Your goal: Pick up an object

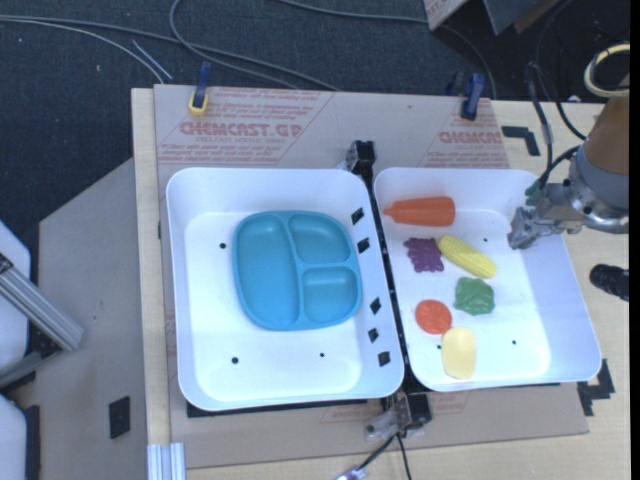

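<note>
The right bin (560,298) holds several toy foods: an orange carrot (421,210) at the back, purple grapes (425,255), a yellow corn cob (467,256), a green broccoli piece (475,296), an orange-red round slice (433,316) and a pale yellow piece (459,352) at the front. My gripper (524,232) hangs over the back right part of this bin, right of the corn and apart from it. Nothing shows between its fingers.
The left bin (200,358) carries a blue divided plate (297,268). A black divider with clips (375,268) runs between the bins. Clamps (200,98) hold the cardboard sheet at the back. Bare white floor lies in the right bin's front right part.
</note>
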Robot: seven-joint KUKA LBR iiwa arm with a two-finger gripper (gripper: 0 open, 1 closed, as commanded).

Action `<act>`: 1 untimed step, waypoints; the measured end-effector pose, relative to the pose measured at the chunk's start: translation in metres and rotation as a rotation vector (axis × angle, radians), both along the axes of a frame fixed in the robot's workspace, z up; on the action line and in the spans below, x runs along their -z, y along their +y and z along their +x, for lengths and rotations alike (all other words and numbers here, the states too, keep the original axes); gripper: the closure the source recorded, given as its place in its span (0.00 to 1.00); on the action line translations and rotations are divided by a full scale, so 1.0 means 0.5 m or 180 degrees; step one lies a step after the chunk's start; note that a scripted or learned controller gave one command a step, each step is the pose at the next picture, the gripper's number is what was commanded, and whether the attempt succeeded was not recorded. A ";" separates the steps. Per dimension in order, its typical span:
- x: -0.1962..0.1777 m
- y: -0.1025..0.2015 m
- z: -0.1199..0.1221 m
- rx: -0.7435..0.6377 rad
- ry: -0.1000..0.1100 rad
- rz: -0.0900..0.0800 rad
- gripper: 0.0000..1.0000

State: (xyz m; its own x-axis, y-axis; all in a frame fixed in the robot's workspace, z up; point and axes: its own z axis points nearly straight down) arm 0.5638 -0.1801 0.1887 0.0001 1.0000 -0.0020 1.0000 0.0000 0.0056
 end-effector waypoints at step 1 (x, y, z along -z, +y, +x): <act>-0.102 -0.001 0.003 -0.0003 -0.0002 0.0000 1.00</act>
State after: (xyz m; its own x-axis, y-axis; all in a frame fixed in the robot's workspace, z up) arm 0.5651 -0.1805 0.2399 -0.0009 1.0000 -0.0020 1.0000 0.0009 0.0063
